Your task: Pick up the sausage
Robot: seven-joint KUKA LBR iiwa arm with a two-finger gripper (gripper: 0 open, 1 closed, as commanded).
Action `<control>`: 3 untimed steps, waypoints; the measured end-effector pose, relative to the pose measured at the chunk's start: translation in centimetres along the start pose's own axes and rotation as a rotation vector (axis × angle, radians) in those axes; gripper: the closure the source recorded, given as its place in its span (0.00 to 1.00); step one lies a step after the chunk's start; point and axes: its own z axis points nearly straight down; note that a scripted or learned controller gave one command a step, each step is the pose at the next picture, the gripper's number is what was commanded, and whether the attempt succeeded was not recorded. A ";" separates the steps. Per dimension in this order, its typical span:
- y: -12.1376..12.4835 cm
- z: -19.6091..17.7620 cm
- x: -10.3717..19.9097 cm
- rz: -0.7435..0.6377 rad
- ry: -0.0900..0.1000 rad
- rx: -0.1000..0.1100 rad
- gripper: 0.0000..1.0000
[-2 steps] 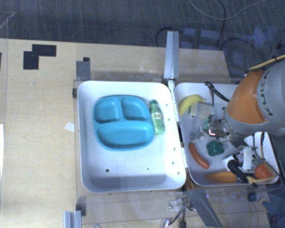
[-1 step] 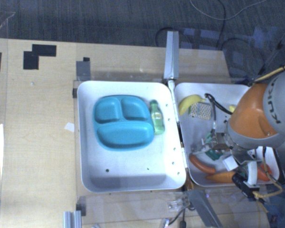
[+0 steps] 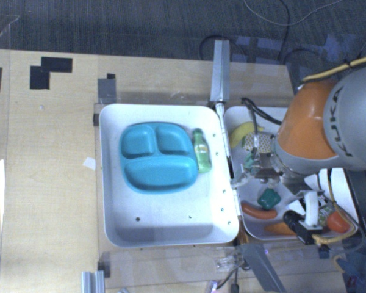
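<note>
Your grey, orange-banded arm (image 3: 317, 124) hangs over the right white bin (image 3: 251, 227), end effector (image 3: 259, 170) above the contents; its state you cannot tell. The reddish-orange sausage (image 3: 259, 212) lies near-side in that bin, unlifted.

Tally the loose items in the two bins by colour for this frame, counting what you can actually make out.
Blue: 1, divided plate in the left bin
Green: 2, bottle beside the plate; small teal item in the right bin
Yellow: 1, item
Red-orange: 2, sausage; item at far right
Total: 6; the arm hides part of the right bin.
</note>
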 end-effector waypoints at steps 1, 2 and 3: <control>-0.1 0.0 -6.5 -0.040 -0.001 0.001 0.00; -0.2 7.5 -8.1 -0.147 0.000 0.004 0.00; 2.6 0.0 -7.3 -0.385 -0.001 -0.002 0.00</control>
